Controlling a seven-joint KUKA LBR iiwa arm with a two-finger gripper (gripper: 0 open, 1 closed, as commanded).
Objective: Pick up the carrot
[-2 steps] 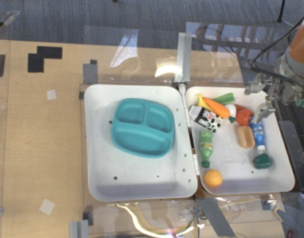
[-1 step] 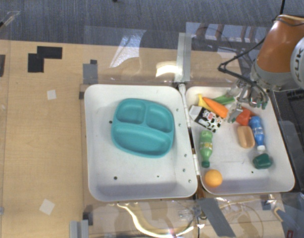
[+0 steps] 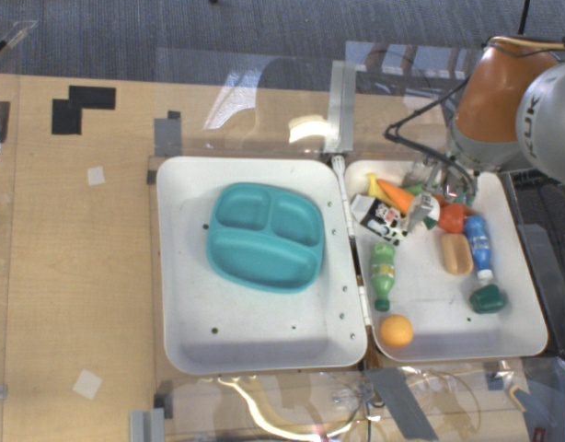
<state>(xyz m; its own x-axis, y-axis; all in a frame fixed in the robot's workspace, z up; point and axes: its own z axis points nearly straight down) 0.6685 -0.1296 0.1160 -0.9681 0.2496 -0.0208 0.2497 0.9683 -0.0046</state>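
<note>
The carrot (image 3: 394, 193) is orange and lies tilted in the far left part of the right bin (image 3: 522, 334), its thick end pointing right. My gripper (image 3: 432, 196) hangs low over the bin just to the right of the carrot, at or touching its thick end. The grey arm with its orange band (image 3: 490, 95) reaches in from the upper right and hides the bin's far right corner. Nothing is visibly lifted off the bin floor.
Crowding the carrot are a yellow item (image 3: 372, 184), a black-and-white carton (image 3: 378, 217) and a red item (image 3: 453, 217). Further forward lie a green bottle (image 3: 382, 274), a bun (image 3: 455, 254), a blue bottle (image 3: 478, 244), a dark green item (image 3: 488, 298) and an orange (image 3: 396, 331). A teal divided plate (image 3: 264, 236) sits in the left bin (image 3: 186, 339).
</note>
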